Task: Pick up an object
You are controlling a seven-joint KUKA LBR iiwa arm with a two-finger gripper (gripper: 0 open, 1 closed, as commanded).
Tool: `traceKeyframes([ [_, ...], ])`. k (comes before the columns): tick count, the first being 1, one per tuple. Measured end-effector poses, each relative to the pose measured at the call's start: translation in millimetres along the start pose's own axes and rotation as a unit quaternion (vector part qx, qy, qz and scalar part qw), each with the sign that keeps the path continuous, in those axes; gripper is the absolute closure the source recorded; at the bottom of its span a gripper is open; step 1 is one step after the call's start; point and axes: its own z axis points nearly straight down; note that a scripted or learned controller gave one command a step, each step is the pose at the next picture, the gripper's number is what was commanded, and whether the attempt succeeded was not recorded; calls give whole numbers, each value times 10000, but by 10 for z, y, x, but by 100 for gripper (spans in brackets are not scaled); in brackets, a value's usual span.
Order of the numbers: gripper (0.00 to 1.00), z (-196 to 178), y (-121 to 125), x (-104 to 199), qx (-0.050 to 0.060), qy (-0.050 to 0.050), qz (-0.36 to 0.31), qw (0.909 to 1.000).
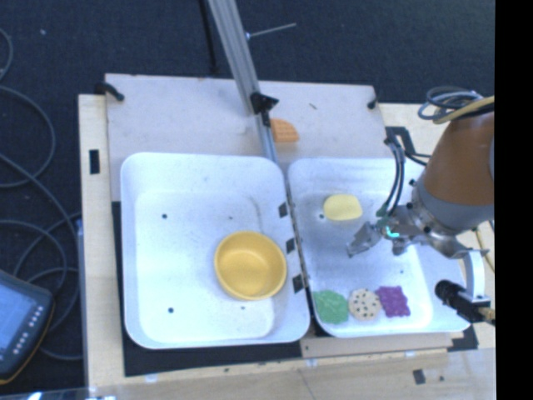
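Observation:
My gripper (363,242) hangs over the middle of the right bin (416,323), reaching in from the right below the orange wrist band. Nothing shows in it. A pale yellow rounded object (341,207) lies just up and left of it, apart from it. Along the right bin's front edge sit a green lump (331,305), a round speckled cookie (363,304) and a purple piece (393,301), side by side. A yellow bowl (250,265) stands upright in the left bin (158,223), near its right side.
An orange object (284,132) lies on the bench behind the bins. A slanted aluminium pole (237,52) rises from the seam between the bins. Cables loop by the arm at the right.

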Motion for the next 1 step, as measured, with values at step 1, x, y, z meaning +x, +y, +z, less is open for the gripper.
traceKeyframes([
  [1,0,601,-79,-22,39,1,0,10000],
])
